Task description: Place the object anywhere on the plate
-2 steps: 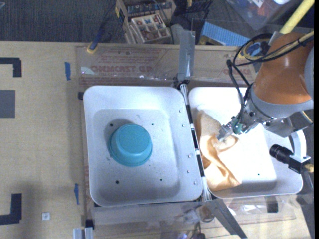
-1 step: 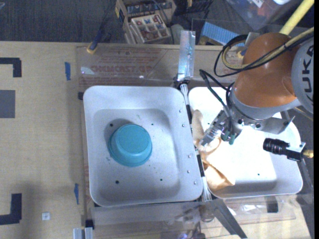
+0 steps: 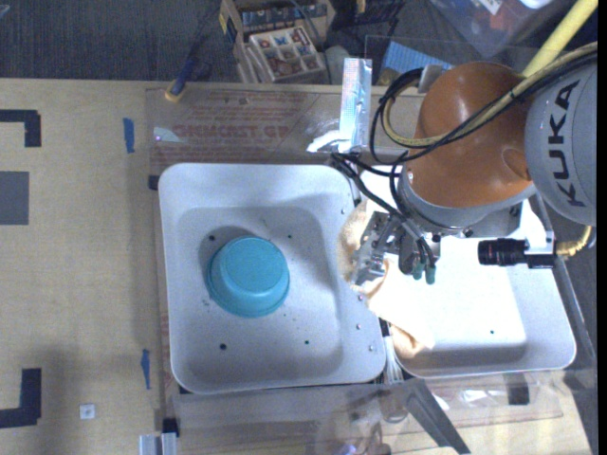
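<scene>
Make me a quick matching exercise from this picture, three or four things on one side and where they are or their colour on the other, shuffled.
Things:
1. blue bowl
2. gripper
3. cream cloth
4. orange band

Matches:
A. lying in the right bin
B. upside down in the left bin
C. on the arm above the wrist
D. over the divide between the two bins

Pairs: 1-B, 2-D, 3-A, 4-C

We are looking down on a pale wooden bench (image 3: pixel 76 254) that is carrying two shallow white bins side by side. The left bin (image 3: pixel 190 197) is sitting near the bench's middle, and the right bin (image 3: pixel 541 349) is lying just beside it, their inner edges nearly touching. Black corner marks (image 3: pixel 24 126) and blue tape strips (image 3: pixel 128 134) are showing on the bare wood to the left.
</scene>
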Robot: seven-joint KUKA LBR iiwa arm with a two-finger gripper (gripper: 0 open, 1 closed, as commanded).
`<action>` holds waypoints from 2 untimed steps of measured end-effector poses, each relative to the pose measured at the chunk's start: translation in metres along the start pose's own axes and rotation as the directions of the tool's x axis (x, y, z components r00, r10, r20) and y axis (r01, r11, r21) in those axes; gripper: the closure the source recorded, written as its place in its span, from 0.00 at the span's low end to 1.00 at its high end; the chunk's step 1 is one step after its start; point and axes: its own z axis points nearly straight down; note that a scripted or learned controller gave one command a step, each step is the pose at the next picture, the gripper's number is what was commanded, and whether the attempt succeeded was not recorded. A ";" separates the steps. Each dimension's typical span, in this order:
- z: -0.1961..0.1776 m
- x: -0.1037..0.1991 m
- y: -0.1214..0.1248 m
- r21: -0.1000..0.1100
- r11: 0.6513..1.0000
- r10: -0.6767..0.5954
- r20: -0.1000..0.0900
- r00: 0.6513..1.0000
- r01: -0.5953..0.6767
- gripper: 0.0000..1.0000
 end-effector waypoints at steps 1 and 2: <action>0.016 0.016 0.037 0.000 0.966 -0.259 -0.004 0.966 0.259 1.00; 0.015 0.016 0.037 0.000 0.966 -0.259 -0.003 0.966 0.259 0.00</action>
